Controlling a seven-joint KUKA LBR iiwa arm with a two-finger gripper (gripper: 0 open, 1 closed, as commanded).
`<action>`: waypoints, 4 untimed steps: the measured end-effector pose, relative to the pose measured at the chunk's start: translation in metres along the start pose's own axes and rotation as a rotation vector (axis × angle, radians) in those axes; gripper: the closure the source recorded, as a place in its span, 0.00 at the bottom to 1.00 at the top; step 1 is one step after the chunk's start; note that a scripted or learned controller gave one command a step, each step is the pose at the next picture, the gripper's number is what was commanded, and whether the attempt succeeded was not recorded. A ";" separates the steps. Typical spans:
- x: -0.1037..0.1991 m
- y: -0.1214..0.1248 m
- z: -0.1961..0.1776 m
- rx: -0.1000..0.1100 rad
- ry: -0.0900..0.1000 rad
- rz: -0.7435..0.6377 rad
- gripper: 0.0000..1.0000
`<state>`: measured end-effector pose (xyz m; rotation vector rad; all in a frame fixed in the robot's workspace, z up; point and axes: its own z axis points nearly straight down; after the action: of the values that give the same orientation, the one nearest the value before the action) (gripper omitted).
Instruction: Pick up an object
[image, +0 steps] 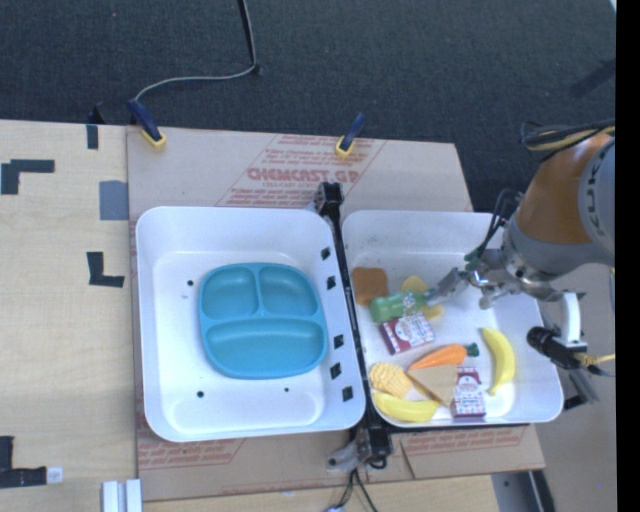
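Two shallow white plastic bins sit side by side — the left bin (160, 300) bears a blue divided plastic plate (263, 318), the right bin (420, 228) a cluster of toy foods. The grey two-finger gripper (447, 287) hangs low over the right bin's middle, just right of a green toy block (393, 305) — whether it is spread or pinched I cannot tell.
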<state>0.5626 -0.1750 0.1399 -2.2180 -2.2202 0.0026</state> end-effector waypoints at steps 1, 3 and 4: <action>0.055 -0.051 0.052 -0.011 -0.002 0.000 0.00; 0.073 0.087 0.054 -0.007 -0.003 -0.001 0.00; 0.077 0.102 0.055 0.022 -0.003 0.000 0.00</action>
<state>0.6638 -0.0974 0.0850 -2.2079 -2.2105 0.0303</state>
